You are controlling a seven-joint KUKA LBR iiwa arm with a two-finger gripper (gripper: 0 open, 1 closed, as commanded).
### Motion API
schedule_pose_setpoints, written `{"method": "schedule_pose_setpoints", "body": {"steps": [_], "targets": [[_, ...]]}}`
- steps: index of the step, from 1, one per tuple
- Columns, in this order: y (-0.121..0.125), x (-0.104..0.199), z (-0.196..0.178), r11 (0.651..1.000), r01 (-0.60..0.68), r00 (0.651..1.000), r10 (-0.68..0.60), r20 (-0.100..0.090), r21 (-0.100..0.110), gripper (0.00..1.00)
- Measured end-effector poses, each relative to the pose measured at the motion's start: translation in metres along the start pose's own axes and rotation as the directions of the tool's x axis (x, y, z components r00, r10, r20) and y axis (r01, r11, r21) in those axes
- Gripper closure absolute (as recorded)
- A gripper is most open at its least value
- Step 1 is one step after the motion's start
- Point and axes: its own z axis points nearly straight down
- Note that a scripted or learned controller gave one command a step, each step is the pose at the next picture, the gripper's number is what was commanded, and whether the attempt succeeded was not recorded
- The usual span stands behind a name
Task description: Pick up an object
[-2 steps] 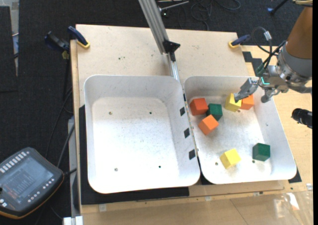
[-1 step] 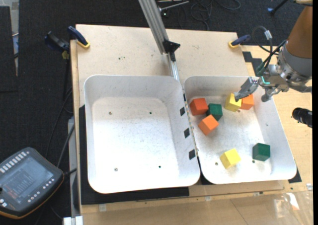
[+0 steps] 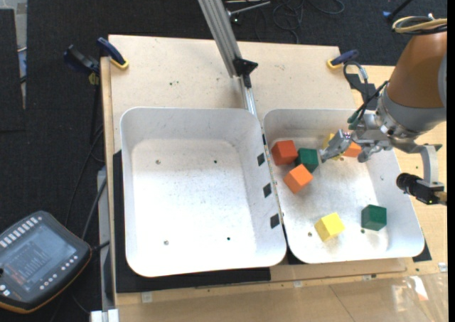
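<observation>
Arm [image 3: 419,79] enters from the right, end effector [image 3: 340,148] low over upper part of right bin [image 3: 398,242]. Fingers blurred against the blocks, cannot tell if they are open or closed, or gripping anything. Small yellow and orange pieces sit right at the tip, too unclear to say whether they are held. In right bin: orange-red cube [image 3: 284,151], dark green cube [image 3: 308,158] touching it, orange cube [image 3: 298,177] just below the two; this cluster lies just left of the end effector. Yellow cube [image 3: 329,227] and second green cube [image 3: 374,217] lie nearer the front edge, well apart from the cluster. Left bin [image 3: 135,171] beside it on the desk [image 3: 178,72].
</observation>
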Motion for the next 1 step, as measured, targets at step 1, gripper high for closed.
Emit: {"method": "schedule_pose_setpoints", "body": {"steps": [1], "targets": [[-0.0093, 0.0063, 0.054, 1.0, 0.0, 1.0, 0.0, 0.0, -0.001, 0.0]]}}
